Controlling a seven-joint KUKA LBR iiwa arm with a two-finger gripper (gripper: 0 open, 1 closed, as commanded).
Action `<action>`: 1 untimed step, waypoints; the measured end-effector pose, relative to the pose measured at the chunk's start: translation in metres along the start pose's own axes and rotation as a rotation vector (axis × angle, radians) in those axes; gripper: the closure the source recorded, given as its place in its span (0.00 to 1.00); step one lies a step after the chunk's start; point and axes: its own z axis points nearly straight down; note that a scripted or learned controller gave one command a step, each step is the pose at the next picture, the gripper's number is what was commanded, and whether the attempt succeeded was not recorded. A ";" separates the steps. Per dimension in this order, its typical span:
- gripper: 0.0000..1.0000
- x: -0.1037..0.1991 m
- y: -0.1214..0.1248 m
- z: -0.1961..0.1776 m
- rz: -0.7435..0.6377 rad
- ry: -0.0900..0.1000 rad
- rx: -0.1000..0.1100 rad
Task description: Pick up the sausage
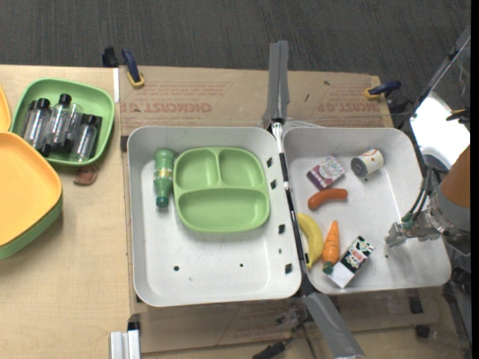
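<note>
Camera view: we see our hand [400,232], grip unreadable, low by the right bin's edge, one orange-red sausage [328,198] apart.

Two bins side by side on the bench, gripper at the right bin's right edge.

In the left bin [150,275] a tray [221,189] sits toward the back, with a bottle [163,176] just beside it on the left. In the right bin [397,271] the sausage [328,198] lies near the middle-left; behind it a carton [326,172], and right of that a can [367,163]. In front of the sausage a banana [311,236] lies by the left wall, a carrot [331,242] just right of it, then a box [352,260] touching the carrot's near end. The gripper [398,234] hangs near the right wall, well apart from the sausage. Left of the bins, a dish [97,107] holds vials [60,126], with plates [26,200] in front of it.
</note>
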 end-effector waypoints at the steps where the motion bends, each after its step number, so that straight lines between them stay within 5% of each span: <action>1: 1.00 -0.019 0.130 -0.002 -0.285 -0.005 -0.005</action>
